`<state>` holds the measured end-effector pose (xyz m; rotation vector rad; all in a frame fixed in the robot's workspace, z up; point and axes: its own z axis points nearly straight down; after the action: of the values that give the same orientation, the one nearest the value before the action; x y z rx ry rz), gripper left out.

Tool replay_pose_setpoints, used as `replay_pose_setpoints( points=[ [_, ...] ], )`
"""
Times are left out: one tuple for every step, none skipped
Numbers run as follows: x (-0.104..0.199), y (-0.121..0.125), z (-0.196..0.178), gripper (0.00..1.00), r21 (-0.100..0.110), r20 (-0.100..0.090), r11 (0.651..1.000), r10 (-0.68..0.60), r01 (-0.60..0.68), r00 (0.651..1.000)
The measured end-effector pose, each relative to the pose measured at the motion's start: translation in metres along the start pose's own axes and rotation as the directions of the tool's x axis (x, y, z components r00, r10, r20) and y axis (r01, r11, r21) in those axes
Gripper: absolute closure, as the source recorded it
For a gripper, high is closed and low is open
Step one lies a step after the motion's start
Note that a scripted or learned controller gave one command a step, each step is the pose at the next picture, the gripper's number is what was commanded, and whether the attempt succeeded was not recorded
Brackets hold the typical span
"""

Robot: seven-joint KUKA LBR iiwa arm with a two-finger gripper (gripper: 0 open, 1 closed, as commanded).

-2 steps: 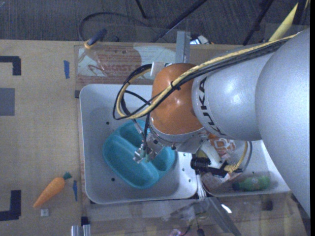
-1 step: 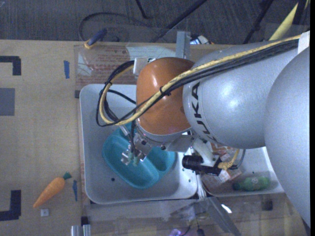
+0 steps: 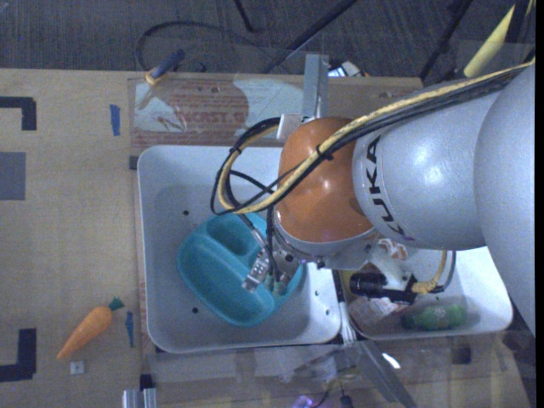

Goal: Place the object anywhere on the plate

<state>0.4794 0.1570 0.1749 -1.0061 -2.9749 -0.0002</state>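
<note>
Hovering low over the teal plate (image 3: 223,272) in the left bin (image 3: 161,228), presumably for a drop; gripper (image 3: 265,272) at its three o'clock edge, grip impossible to tell; toy carrot (image 3: 85,330) out at eight o'clock.

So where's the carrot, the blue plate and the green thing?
Carrot (image 3: 85,331): camera view, middle of its orange body, on the bench outside the bins.
Plate (image 3: 212,270): camera view, bare floor of its big compartment.
Green thing (image 3: 435,315): camera view, its middle, in the right bin.

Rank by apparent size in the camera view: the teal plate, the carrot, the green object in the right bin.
1. Teal plate, clearly largest, though partly covered by the arm.
2. Carrot and green object: they look similar, and the green one is partly hidden, so I leave them unranked.
</note>
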Motion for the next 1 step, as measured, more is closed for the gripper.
replay_pose_setpoints(
  points=[
    [-0.0055, -0.0060, -0.0876, 1.00, -0.002, 0.003, 0.996, 0.085, -0.085, 0.996]
  ],
)
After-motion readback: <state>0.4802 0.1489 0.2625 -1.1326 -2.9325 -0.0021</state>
